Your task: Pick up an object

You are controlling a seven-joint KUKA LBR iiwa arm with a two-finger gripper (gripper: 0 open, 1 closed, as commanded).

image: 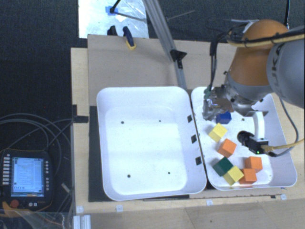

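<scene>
Here, end effector point(212, 109) over blue block point(224, 117), yellow block point(218, 132) beside.

Smooth white plastic bins point(143, 95) sit on a matt, cardboard-like bench point(138, 61).

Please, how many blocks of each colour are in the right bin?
Orange blocks: 3
Yellow blocks: 2
Green block: 1
Blue block: 1, partly under the tool
Total: 7

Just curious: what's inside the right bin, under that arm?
The right bin holds blocks: blue, two yellow, three orange, one green. The arm covers the bin's far end.
</scene>
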